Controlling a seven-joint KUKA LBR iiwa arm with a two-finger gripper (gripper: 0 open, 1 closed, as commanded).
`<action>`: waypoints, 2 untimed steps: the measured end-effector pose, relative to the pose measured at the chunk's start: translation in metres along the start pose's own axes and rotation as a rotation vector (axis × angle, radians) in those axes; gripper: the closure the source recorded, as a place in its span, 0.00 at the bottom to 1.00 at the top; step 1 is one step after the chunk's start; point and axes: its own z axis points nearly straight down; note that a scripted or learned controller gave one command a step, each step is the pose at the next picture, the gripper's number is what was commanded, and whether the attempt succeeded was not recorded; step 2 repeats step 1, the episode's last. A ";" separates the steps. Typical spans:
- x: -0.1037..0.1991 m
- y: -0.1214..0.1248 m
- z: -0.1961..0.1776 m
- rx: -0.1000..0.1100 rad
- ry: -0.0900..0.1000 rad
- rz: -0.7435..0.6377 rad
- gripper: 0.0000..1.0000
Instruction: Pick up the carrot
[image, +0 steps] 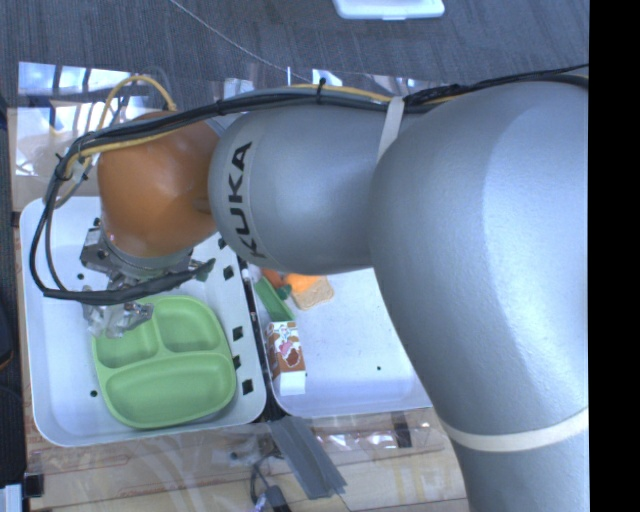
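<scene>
Against the divider between the two bins, on its right side, the carrot (283, 284) shows only as a small orange bit with green at its near end, mostly hidden under the grey arm (400, 200). Just right of the carrot lies a tan sponge-like block (313, 292), touching or nearly touching it, can't tell which. Nearer the camera than the carrot, also along the divider, lies a small brown-and-white carton (286, 354) in the right bin (350, 380). Across the divider, well apart from the carrot, the left bin (50, 400) holds a green sectioned plate (165, 375) with three compartments. End effector (118, 318) sits over the far left corner of that plate, in the left bin, away from the carrot; metal parts visible below the orange wrist band (150, 190), but whether it is released or clenched, cannot tell, and nothing is seen between its parts. Black cables (40, 240) loop from the wrist along the left bin's far side. Worktop (180, 470) edge runs below both bins.
</scene>
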 end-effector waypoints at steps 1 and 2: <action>-0.009 -0.043 -0.031 0.007 -0.005 -0.244 1.00; -0.009 -0.043 -0.031 0.007 -0.005 -0.244 1.00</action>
